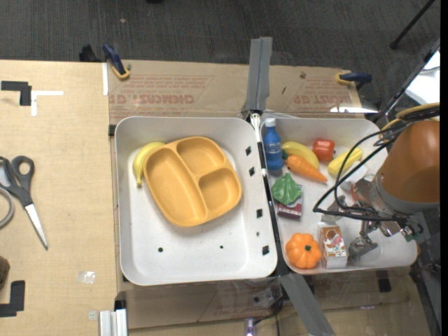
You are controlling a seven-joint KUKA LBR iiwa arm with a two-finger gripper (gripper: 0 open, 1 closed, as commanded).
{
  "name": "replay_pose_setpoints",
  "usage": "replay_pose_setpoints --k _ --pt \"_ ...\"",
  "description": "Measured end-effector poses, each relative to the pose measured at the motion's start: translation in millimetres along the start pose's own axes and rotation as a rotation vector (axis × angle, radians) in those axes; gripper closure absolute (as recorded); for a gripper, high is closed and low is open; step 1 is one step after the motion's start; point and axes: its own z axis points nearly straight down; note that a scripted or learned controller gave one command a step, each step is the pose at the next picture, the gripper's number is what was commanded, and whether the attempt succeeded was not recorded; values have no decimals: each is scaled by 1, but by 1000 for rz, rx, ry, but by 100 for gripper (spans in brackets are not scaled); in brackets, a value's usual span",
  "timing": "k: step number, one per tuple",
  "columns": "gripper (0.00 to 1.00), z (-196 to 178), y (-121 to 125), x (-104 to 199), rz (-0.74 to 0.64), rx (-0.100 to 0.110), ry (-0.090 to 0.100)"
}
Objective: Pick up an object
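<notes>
The shallow white plastic left bin [140,250] carries a yellow-orange three-section plate [190,180] and a yellow banana [142,161]. The shallow white right bin [364,124] carries a blue bottle with a white cap [272,147], an orange carrot [306,166], a red pepper [323,149], a green leafy toy [286,188], an orange pumpkin [303,250] and a small white carton [332,246] (printed in red). The pale wood desk [63,187] bears grey-handled scissors [24,194].

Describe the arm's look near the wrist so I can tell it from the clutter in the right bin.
The arm shows a rounded orange band above a grey wrist section. Black cables loop from it, with a yellow one along the top. The gripper is small, grey bare metal.
</notes>
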Motion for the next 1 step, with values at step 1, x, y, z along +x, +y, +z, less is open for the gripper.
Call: replay_pose_setpoints --k 1 --pt "0 0 -3 -133 22 -2 -1"
